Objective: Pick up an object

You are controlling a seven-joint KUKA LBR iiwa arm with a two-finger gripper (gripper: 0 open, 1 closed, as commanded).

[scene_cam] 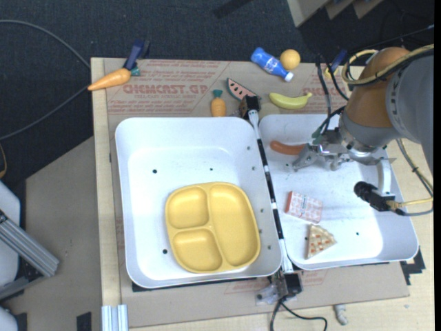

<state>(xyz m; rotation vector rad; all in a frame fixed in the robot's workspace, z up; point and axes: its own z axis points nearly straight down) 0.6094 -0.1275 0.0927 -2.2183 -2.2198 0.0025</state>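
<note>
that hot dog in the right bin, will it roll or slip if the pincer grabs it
The hot dog looks long, round and smooth, so it may well roll sideways if pushed across the bin floor. Its glossy skin could slip from the pincer unless gripped across its middle. It seems small and toy-like, so probably light and stiff.

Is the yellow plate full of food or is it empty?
Empty. The yellow plate in the left bin shows three bare compartments, with nothing lying in any of them.
</note>
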